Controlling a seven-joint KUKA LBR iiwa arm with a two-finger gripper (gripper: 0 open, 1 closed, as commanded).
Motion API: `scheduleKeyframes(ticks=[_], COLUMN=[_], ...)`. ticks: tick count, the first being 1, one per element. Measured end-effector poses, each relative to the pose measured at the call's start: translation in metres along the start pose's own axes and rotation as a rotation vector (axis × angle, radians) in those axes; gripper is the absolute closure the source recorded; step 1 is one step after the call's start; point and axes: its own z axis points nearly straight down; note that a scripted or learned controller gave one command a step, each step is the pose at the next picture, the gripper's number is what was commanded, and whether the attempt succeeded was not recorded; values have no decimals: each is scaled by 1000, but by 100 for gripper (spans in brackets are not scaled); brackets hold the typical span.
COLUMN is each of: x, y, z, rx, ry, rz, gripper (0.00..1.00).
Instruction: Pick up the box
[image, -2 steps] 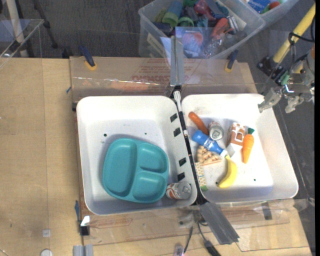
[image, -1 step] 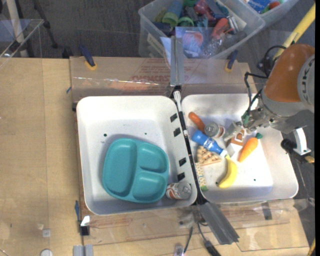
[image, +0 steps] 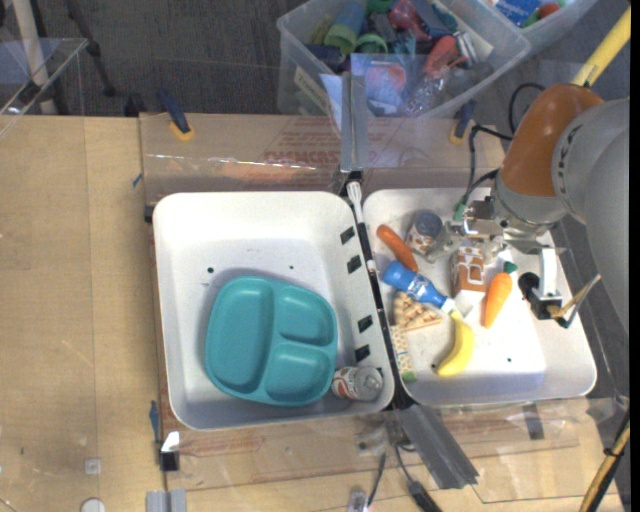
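The gripper (image: 480, 232) hangs over a small, brown-and-white printed box (image: 468, 270) (top edge hidden beneath it) beside a smooth tapered carrot (image: 495, 298); open or closed, unclear.

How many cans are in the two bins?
2. One can in the left bin, near right corner; another can in the right bin, far side. Others may be hidden under the arm.

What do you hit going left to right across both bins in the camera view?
teal divided plate → can → blue bottle → banana → carrot. Overlapping pieces are left out.
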Motion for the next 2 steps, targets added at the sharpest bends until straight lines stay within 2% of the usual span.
scheduleKeyframes(ticks=[1,2], x=[30,30], y=[-32,-32], z=[-1,-11], rx=[2,0], ry=[3,3], rz=[174,173], gripper=[0,100])
